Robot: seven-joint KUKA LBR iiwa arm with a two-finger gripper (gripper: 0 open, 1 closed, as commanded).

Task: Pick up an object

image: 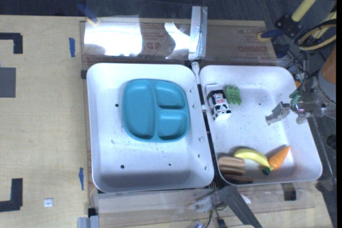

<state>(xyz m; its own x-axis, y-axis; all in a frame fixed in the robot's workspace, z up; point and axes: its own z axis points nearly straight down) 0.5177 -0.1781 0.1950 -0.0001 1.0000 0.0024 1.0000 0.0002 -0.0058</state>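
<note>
The right bin (251,75) holds a small black-and-white box-like toy (219,104) and a green knobbly piece (233,94) near its left wall. At its front lie a yellow banana (252,157), an orange carrot (279,156) and a brown block (231,166), close together. My gripper (289,115) hangs over the right side of this bin, above bare floor. Its fingers stand open with nothing between them. It is well apart from every object, with the carrot nearest, toward the front.
A blue divided plate (156,109) lies in the left bin (101,131). A clear plastic sheet (139,29) and a metal bracket (197,32) stand behind the bins. Yellow cables (318,34) and the arm crowd the right edge.
</note>
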